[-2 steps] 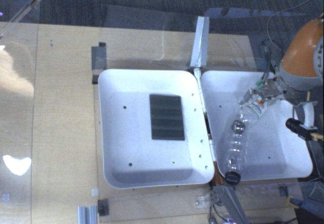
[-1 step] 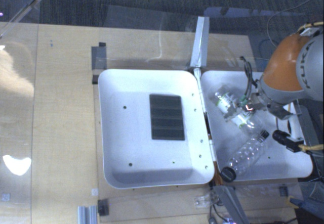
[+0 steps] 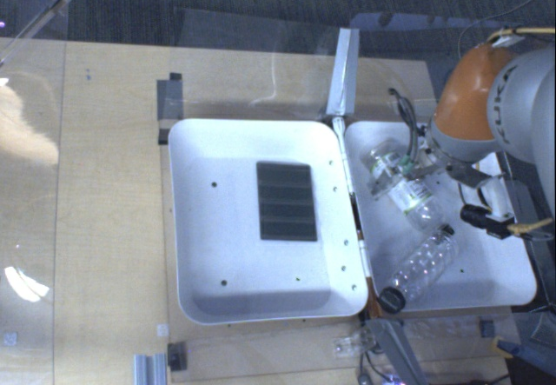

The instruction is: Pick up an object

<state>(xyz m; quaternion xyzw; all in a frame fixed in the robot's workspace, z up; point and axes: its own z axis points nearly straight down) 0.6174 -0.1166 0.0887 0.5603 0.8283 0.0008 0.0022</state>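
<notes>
While the arm [image 3: 499, 105] leans in over the right bin [image 3: 512, 275], the left bin [image 3: 200, 227] holds a dark ribbed slab [image 3: 286, 201] near its middle. Two clear plastic bottles lie in the right bin: a crumpled one [image 3: 401, 182] by the gripper [image 3: 420, 164], and a black-capped one [image 3: 420, 265] slanting toward the near-left corner. Whether the gripper has closed on anything cannot be told.
</notes>
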